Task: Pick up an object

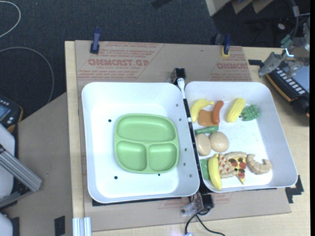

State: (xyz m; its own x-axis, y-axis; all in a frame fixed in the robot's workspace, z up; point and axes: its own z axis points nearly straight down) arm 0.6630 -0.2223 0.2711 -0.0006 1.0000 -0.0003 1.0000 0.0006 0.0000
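Noting gripper [281, 59] beyond the right bin's [263, 134] far corner; we cannot tell how open. Toy corn cob [236, 109], hot dog [217, 112] and pizza slice [232, 165] lie down-left of it, green divided plate [146, 142] farther left.

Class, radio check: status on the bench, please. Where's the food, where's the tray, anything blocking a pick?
Food heaped in right bin, untouched. Green tray sits alone in left bin. Items crowd and touch; corn at the top looks easiest to reach.

One camera, high above the bench.
It looks down at a slant on the left bin [93, 132] and the right bin [275, 132], fairly near.
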